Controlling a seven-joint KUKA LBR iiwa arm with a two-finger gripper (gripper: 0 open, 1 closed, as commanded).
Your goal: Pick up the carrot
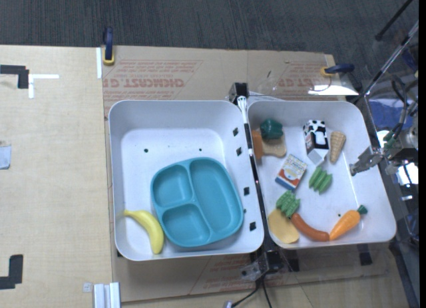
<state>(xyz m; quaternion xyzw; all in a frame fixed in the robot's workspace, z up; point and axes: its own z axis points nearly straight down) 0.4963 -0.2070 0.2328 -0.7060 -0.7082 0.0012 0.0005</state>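
- The carrot point(345, 223) is seen lying in the right bin point(377, 187), near that bin's front right corner; its smooth orange body tapers to a point towards the left, and a small green top sits at its upper right end.
- Just to its left, a curved reddish-orange sausage point(309, 227) is laid, with a flat yellow piece point(281, 227) beside it.
- Further in, a knobbly green vegetable point(288, 203), a ribbed green pod point(320, 179), a small printed carton point(291, 171), a black-and-white milk carton point(316, 137), a beige waffle-textured cone point(337, 146) and a dark green piece on a tan slab point(270, 137) are scattered.
- The gripper point(363, 164) is seen at the right bin's right wall, well apart from the carrot; whether it is wide or narrow cannot be told.
- In the left bin point(172, 122), a glossy teal divided plate point(196, 201) and a yellow banana point(148, 228) are held.
- Both white bins are set on brown printed cardboard point(153, 78), over a pale wooden bench point(50, 187); dark carpet point(200, 7) is shown beyond.
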